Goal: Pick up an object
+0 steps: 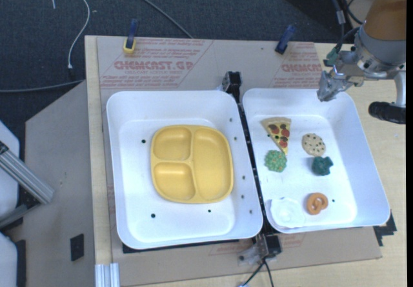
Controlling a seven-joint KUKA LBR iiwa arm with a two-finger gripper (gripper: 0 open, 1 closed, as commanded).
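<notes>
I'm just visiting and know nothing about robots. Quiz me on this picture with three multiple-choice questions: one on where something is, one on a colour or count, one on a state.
1. Where is the divided plate?
A. left bin
B. right bin
C. on the cardboard

2. What colour is it?
A. blue
B. yellow
C. red

3. The gripper is:
A. touching the pizza slice
B. inside the left bin
C. above the right bin's far edge

Answers:
1 A, the divided plate lies in the left bin.
2 B, it is yellow.
3 C, the gripper is above the right bin, apart from the pizza slice.

Two bins (129, 111), one plate (191, 164), five toy foods (277, 131).
</notes>
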